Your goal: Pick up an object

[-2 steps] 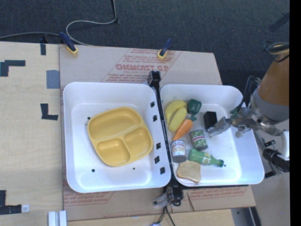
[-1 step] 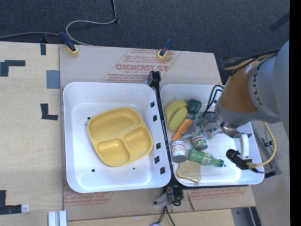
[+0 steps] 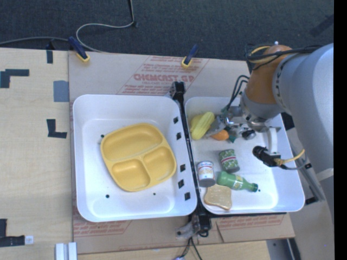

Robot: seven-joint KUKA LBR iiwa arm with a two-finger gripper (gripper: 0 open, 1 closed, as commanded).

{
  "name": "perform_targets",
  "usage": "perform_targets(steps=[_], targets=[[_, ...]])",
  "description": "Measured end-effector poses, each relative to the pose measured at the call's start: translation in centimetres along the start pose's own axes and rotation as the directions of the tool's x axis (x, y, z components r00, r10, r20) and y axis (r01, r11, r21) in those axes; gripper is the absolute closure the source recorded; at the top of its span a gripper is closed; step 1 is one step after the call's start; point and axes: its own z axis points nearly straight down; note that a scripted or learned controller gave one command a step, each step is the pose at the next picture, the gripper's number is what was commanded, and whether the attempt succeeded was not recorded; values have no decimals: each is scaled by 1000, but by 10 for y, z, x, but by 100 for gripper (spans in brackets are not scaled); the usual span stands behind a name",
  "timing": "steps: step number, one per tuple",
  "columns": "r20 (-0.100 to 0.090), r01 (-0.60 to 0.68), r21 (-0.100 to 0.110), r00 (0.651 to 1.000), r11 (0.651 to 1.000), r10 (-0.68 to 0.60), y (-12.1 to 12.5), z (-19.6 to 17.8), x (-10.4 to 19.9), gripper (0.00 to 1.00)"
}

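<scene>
Camera view: tool [image 3: 226,124] is down in the right bin [image 3: 287,191], upper part, low over the small orange piece [image 3: 220,136]. The yellow corn [image 3: 201,124] lies just to its left in frame, long axis running diagonally from lower left to upper right. Tool tip sits between corn and orange piece, nearest the orange one. Can't tell whether the tool is clenched or released, and nothing is visibly clamped in it. Other candidates lie further toward the bin's near edge: green can [image 3: 229,160], white jar [image 3: 205,172], green bottle [image 3: 237,182], bread slice [image 3: 218,197]. Left bin [image 3: 89,199] carries a yellow divided plate [image 3: 139,156], well apart from the tool.
</scene>
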Motion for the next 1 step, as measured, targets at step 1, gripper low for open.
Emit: perform_targets(steps=[1], targets=[[1, -1, 0, 1000, 1000, 1, -44, 0, 2, 0]])
